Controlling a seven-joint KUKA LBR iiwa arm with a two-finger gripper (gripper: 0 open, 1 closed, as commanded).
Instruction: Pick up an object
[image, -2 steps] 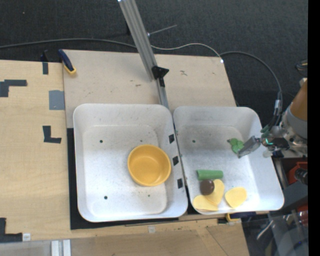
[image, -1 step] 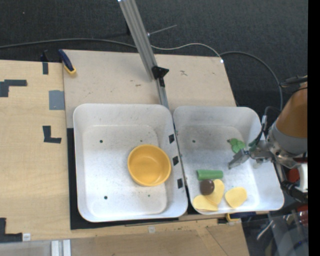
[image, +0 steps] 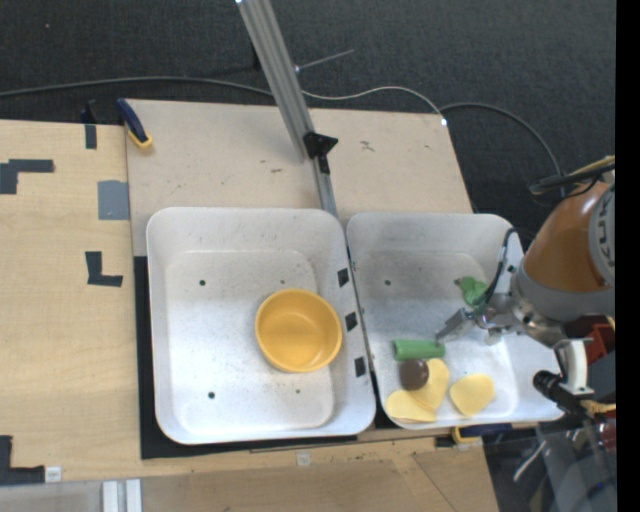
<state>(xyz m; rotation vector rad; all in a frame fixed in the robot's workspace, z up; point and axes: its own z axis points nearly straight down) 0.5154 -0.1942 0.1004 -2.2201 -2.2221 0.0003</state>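
Hovering gripper (image: 470, 318) low in right bin (image: 400, 235), jaws spread, gripping nothing | nearest target green block (image: 417, 349) just beside, brown piece (image: 413, 374) below it | advice: centre over block, descend straight, close across narrow side, avoid yellow chips (image: 472, 394).
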